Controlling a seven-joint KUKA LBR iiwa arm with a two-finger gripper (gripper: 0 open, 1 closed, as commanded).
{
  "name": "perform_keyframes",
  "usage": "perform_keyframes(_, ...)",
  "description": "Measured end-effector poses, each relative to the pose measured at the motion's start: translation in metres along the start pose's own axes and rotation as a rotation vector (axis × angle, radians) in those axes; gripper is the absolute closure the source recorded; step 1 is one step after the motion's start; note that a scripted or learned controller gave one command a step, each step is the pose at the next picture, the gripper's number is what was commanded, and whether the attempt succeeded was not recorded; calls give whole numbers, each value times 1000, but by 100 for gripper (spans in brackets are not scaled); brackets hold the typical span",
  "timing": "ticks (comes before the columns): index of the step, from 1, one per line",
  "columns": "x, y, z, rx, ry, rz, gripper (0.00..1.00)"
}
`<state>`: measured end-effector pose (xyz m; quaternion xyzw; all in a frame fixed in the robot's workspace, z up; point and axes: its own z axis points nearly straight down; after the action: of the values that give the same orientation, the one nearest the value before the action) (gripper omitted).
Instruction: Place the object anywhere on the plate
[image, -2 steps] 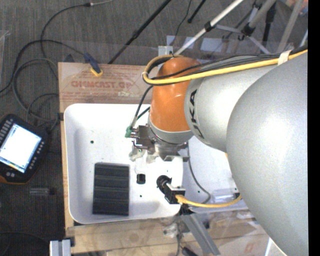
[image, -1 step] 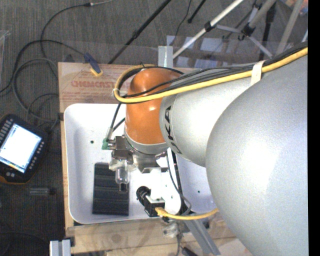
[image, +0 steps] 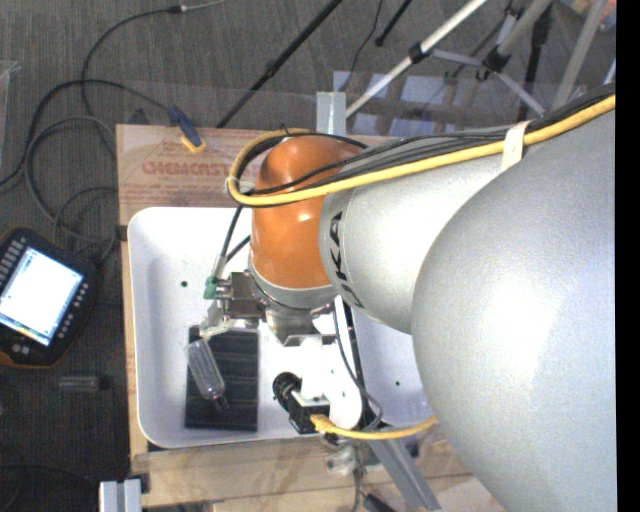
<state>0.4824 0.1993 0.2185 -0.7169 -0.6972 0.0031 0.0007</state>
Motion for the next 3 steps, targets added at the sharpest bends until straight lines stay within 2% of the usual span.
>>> perform_keyframes(1, 34, 2, 129, -5, 6, 510, 0)
perform_keyframes(2, 38, 0, 119, 2, 10, 505, 100)
perform_keyframes(3, -34, 9, 64, 0, 0, 97, 100)
